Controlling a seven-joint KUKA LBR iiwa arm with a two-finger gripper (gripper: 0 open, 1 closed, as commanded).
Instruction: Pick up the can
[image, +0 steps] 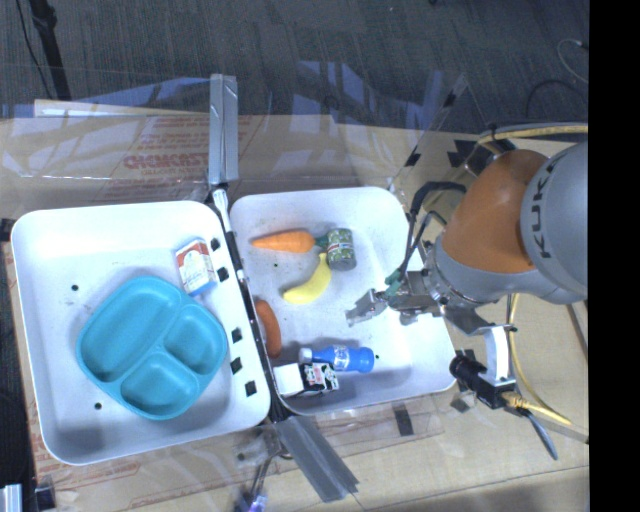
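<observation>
We see the can (340, 248) lying on its side in the right bin (385, 205), long axis along the carrot (284, 241) beside it. The gripper (364, 308) hangs nearby, fingers apart, empty.

Left bin (40, 300): blue divided tray (150, 345), small carton (193, 266). Right bin (300, 205): carrot (283, 241), banana (310, 285), bottle (340, 358) near its front edge.
</observation>
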